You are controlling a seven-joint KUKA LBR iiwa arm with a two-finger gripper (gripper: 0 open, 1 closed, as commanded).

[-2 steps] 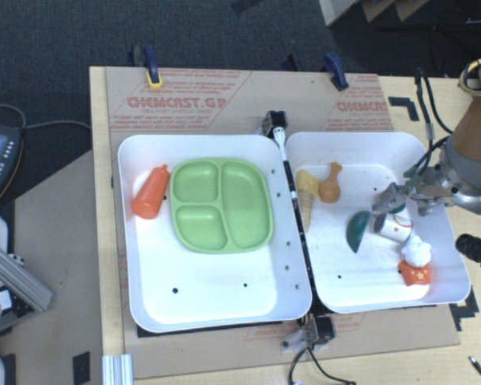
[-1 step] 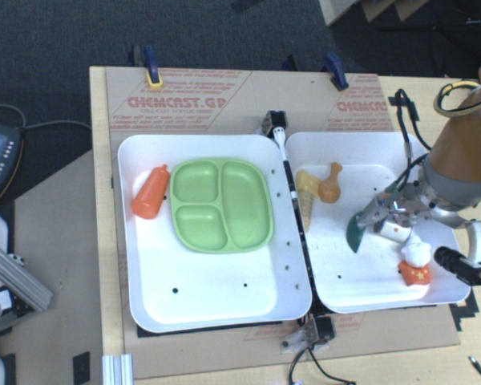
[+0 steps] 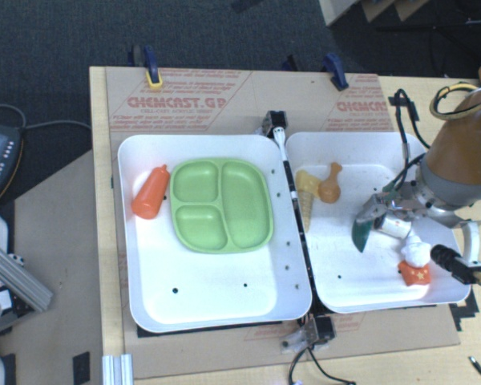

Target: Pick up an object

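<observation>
While fingers [image 3: 377, 215] hang in right bin [image 3: 345, 291], grip state unclear; green object [image 3: 361, 233] just beside; front floor open.

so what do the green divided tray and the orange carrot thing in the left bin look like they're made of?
Green tray: likely molded plastic, matte to satin; uniform colour, soft rounded compartment ridges. Orange carrot-shaped toy: probably plastic or rubber, smooth; even colour, faint sheen. Neither is certain from this view.

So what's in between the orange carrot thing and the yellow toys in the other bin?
The green divided plate lies between the orange carrot-shaped toy and the yellow toys, along with the rims where both bins meet, in the camera view.
</observation>
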